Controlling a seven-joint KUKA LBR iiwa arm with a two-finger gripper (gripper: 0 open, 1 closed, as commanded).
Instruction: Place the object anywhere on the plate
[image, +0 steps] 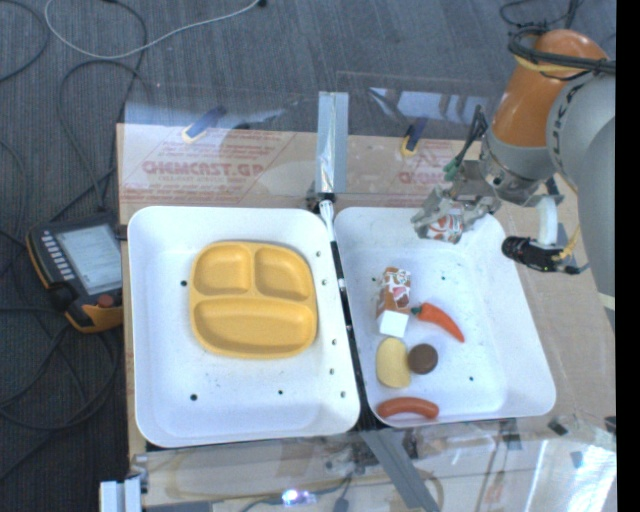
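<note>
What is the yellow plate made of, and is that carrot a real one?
The yellow divided plate looks like moulded plastic: one even colour, smooth rounded compartments, a soft dull sheen. The carrot is probably a plastic toy, since its orange is flat and slightly glossy, though the view is too small to be sure. The white bins look like thin formed plastic.

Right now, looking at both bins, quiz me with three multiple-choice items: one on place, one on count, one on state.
1. Where is the plate? A left bin B right bin C floor
2. How many compartments has it? A two B three C five
3. What lies on the plate? A carrot B sausage C nothing

A: it sits in the left bin.
B: two small above one wide.
C: the carrot and sausage lie in the right bin, while the gripper hovers at that bin's top edge.
</note>
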